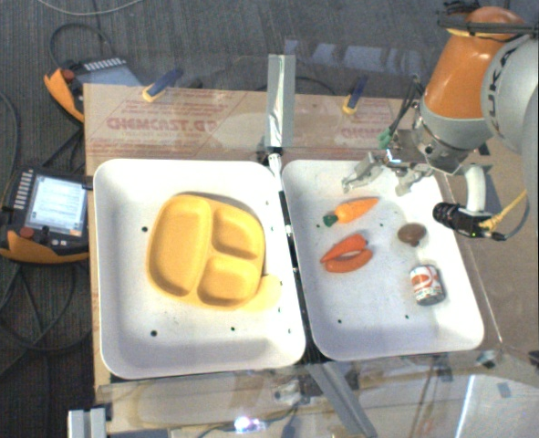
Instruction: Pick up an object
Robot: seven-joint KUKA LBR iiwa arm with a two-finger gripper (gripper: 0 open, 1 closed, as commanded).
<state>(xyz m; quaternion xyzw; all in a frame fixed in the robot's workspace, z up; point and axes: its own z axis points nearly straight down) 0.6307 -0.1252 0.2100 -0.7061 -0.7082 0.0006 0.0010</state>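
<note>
The gripper [385, 173] hangs over the far part of the right bin [470, 331], its two fingers spread and nothing between them, probably poised to drop onto something below. Nearest it lies a toy carrot [353, 211], orange with a green top at its left end, just beneath and nearer. A red pepper-like piece [347, 254], a small brown lump [411, 234] and a little can [426, 285] lie nearby. The left bin [123, 336] holds a yellow divided tray [207, 248].

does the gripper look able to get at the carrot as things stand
Probably yes. The gripper hangs open just above the carrot, which lies apart from the red pepper, with nothing over it.
</note>
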